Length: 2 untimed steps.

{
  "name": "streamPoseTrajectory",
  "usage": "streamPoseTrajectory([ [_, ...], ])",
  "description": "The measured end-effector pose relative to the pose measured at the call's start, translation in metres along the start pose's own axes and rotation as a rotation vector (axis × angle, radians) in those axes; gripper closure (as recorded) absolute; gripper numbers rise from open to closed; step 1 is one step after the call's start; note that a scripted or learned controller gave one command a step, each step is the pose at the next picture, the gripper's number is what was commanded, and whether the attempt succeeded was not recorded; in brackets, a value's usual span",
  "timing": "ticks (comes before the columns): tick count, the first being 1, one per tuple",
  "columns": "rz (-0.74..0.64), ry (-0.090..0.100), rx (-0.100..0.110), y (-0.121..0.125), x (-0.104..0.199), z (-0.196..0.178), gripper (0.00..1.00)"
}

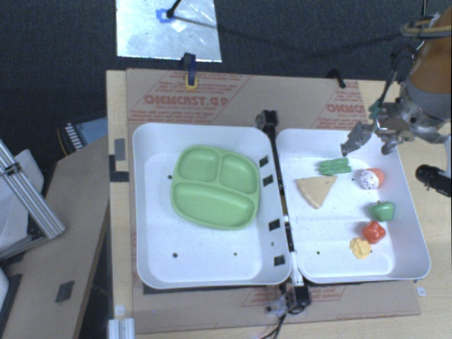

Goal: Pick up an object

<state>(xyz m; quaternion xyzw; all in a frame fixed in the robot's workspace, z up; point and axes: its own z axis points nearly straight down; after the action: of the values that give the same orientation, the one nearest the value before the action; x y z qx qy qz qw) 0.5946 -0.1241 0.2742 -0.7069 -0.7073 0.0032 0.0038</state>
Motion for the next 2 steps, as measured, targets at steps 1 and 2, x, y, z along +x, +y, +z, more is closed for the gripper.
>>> streamPoseTrajectory([
  [1, -0.002, -0.002, -0.012, 0.002, 0.0, -0.007, 0.0],
  [2, -0.001, -0.001, -0.01, -0.006, -0.003, 0.048, 0.0],
])
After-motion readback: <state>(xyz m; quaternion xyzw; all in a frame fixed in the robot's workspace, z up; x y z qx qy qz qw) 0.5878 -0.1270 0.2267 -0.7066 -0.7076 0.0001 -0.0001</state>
